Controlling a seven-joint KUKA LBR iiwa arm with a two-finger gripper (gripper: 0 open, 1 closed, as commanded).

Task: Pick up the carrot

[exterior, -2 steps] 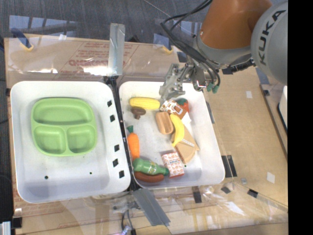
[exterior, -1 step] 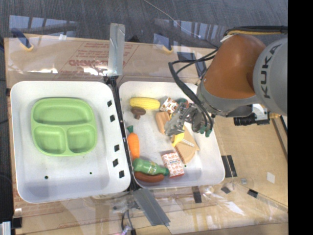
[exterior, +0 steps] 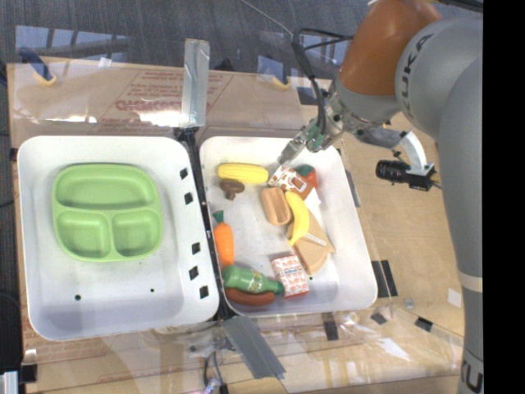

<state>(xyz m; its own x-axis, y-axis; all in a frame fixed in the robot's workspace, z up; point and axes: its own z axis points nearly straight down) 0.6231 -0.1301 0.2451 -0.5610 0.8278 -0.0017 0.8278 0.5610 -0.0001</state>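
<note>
From the camera view, the carrot [exterior: 224, 241] lies loose in the right bin [exterior: 349, 220], close against its left wall, just above a green bottle [exterior: 251, 280], so nothing has lifted it yet. The gripper [exterior: 289, 156] hangs over the far side near the corn [exterior: 243, 172], well apart from the carrot; whether its fingers are open or closed I cannot tell.

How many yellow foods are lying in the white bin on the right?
2. A corn cob lies near the bin's far left corner, and a banana lies in the middle, beside a hot dog bun. Others may be hidden under the pile.
</note>
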